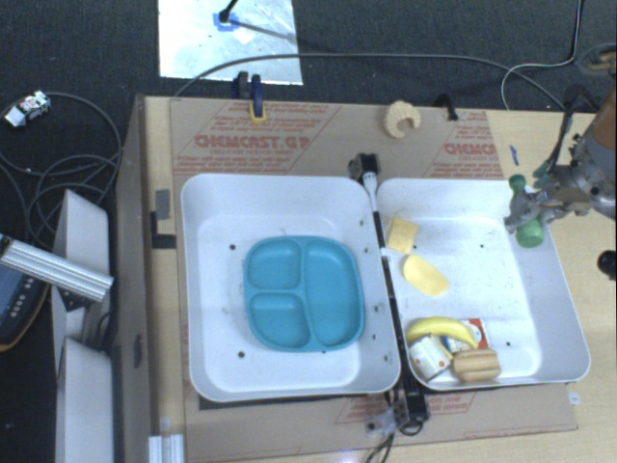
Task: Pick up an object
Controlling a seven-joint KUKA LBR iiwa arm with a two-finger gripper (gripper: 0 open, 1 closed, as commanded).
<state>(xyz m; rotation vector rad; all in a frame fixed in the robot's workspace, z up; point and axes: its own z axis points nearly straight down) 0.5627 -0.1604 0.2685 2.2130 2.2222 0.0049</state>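
- Camera view, left side: the left shallow white plastic bin [207, 258] holds a blue divided plastic plate [304, 292] with three compartments, sitting flat about in the middle. Nothing is on the plate as far as I can see.
- Camera view, right side: the right shallow white plastic bin [549, 297] has the actual candidates. A pale yellow square block [402, 233] sits near the divider, with a yellow rounded oval piece [424, 276] just below it, close but I can't tell if they touch.
- Down in the near corner there's a cluster: a yellow toy banana [441, 331], a small white round container [430, 356], a tan bread-roll-shaped toy [476, 365], plus something red-edged behind them. These look bunched up and touching.
- The claw [528, 222] is at the right bin's far right rim, with something green at its tip. I can't tell what state it's in or whether that green bit is an object or part of the tool.
- My read: it's at the approach stage, nothing clearly picked.
- Next move probably calls for shifting left over the bin and dropping onto one of the two loose yellow pieces, since the corner pile looks awkward.
- Out on the table [289, 143], a beige curled lump [402, 119] sits beyond the bins, well apart.
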